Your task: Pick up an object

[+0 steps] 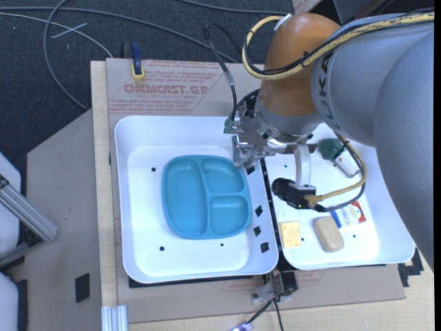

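Gripper [242,156] hovers at blue divided tray's [206,196] upper-right rim, jaw state unreadable, nothing visibly held; approach step, descent and closing probably next.

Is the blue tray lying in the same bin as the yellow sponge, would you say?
No, the blue tray lies in the left bin, while the yellow sponge lies in the right bin.

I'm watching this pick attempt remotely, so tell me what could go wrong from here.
1. The gripper sits near the rim of the blue divided plate, beside the wall between the left bin and the right bin; it could strike that wall.
2. The plate is wide and shallow, so a two-finger pinch may slip.
3. The black cable hangs over the right bin and might snag.
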`<state>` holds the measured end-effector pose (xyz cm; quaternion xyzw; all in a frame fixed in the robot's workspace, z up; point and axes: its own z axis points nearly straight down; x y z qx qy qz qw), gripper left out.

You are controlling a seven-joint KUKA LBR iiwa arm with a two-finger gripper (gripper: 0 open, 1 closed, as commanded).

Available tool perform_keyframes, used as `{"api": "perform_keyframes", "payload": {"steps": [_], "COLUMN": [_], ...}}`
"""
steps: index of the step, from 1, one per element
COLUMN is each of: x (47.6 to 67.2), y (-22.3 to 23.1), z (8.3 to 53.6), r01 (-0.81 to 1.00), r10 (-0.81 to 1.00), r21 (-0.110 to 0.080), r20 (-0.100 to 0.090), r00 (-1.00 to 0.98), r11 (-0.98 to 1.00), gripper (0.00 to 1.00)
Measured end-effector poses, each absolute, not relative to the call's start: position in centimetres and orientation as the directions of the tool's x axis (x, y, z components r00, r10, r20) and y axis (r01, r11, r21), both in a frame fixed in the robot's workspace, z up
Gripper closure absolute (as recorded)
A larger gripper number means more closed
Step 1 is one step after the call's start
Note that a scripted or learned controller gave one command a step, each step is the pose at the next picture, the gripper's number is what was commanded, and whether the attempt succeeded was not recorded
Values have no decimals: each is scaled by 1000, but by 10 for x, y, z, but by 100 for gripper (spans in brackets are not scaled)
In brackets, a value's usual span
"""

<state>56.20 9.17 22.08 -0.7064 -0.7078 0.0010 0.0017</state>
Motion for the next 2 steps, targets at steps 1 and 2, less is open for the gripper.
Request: {"api": "perform_keyframes", "payload": {"steps": [1, 2], "x": [569, 569], "y": [91, 91], "z": [215, 216], "r01": [1000, 1000], "r10": [1000, 1000], "r21": [-1, -1], "r20": [0, 0], "r00": [0, 0], "r11": [0, 0], "gripper": [100, 0]}}
